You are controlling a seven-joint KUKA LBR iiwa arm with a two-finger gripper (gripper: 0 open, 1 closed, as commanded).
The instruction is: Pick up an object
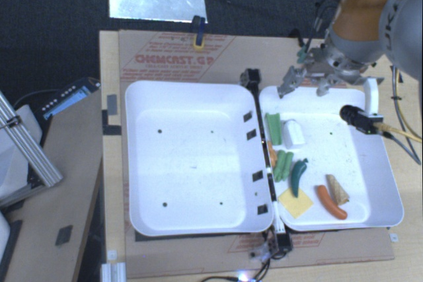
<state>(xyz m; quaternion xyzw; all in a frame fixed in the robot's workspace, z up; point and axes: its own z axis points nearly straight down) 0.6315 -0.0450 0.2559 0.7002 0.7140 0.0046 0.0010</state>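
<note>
The right bin [377, 162] holds several small items: a light green pod [272, 125], a white block [293, 134], a pair of green pieces [283, 165], a dark green pepper [299, 174], a yellow square [295, 203], a red-orange sausage [330, 202] and a brown cone [338, 187]. My gripper [306, 85] hangs over the far rim of that bin, above and behind the white block. Its fingers [288, 85] are spread open with nothing between them.
The left bin [192, 155] lies beside the right one, with a black hinge strip [259, 142] between them. A black cable fitting [357, 118] juts over the right bin's far right part. Both bins rest on a cardboard sheet [172, 56].
</note>
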